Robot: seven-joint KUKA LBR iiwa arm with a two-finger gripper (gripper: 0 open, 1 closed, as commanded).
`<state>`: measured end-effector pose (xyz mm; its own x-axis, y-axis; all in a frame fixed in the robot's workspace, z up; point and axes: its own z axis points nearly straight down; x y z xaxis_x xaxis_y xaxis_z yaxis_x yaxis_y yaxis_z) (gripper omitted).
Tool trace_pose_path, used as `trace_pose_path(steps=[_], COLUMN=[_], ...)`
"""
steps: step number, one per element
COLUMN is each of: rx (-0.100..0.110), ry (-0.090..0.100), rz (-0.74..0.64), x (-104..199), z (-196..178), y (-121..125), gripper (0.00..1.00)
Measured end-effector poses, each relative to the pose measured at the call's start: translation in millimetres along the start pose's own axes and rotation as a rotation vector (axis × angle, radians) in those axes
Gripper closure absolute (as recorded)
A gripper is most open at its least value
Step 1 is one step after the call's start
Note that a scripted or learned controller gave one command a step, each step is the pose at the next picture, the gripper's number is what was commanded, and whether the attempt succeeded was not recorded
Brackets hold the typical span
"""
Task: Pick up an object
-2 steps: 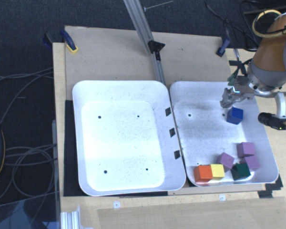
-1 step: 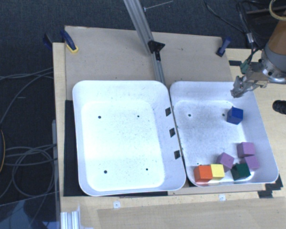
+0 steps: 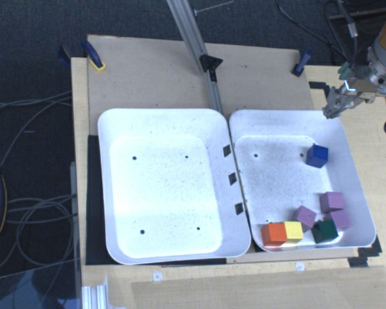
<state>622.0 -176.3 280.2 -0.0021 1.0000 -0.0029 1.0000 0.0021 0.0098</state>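
Your end effector [image 3: 332, 108] hovers over the right bin's [image 3: 270, 124] far corner; its opening can't be told. Blue cube [image 3: 317, 155] sits alone nearby, probably light, rigid: take its flat opposite faces.

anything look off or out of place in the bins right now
Nothing looks spilled or damaged. The blue cube sits alone near the top of the right bin, apart from the other blocks, which are crowded into its lower right corner. The gripper hangs over that bin's upper right rim.
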Motion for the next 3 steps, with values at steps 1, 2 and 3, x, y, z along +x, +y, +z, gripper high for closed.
trace_pose_path(steps=[1, 2, 3], rx=[0.012, 0.012, 0.014], ry=[0.006, 0.006, 0.006], rz=[-0.005, -0.004, -0.005], x=[61.5, 107.5, 167.1], z=[11.0, 10.2, 23.2], y=[-1.6, -4.3, 1.4], gripper=[1.00, 1.00, 1.00])
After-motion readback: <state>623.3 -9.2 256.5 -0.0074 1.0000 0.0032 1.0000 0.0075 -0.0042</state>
